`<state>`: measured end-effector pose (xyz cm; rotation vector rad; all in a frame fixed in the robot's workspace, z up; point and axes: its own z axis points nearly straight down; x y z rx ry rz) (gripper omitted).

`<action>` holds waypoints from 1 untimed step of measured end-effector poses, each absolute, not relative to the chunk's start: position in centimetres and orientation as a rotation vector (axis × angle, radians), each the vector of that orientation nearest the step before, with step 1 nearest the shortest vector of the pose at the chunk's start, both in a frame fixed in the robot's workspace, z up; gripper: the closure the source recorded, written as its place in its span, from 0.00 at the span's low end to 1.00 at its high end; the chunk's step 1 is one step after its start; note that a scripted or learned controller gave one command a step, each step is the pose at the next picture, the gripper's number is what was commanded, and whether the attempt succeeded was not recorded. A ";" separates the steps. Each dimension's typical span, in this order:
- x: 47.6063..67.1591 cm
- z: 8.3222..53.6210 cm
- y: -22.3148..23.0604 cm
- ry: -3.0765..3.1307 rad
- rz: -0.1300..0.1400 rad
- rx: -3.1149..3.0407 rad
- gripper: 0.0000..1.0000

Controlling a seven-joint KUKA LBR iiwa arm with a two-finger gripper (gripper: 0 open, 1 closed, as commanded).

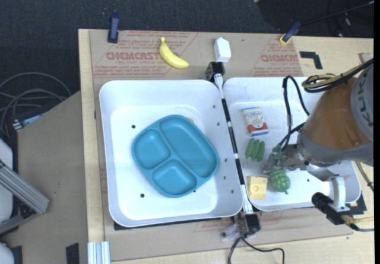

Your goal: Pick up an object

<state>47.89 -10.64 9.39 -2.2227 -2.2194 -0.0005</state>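
Observation:
The right bin (273, 89) holds a small white carton with red and blue print (254, 120), a green pepper-like piece (255, 149), a yellow block (257, 188) and a green broccoli-like lump (280, 182). My gripper (276, 160) reaches down from the arm's wrist on the right, between the green piece and the broccoli lump, just above the lump. I see nothing clearly held in it. The arm's orange band and grey wrist (335, 126) cover the bin's right part.
The left bin (119, 102) holds a blue three-compartment plate (174, 154). A yellow banana (171, 56) lies on the bench behind the bins. A black cable loops over the right bin near the arm. A white clip sits at the bins' back joint.

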 end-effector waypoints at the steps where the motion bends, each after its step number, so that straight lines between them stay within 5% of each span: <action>1: 53.6 19.5 -4.6 -2.223 -0.003 -2.221 1.00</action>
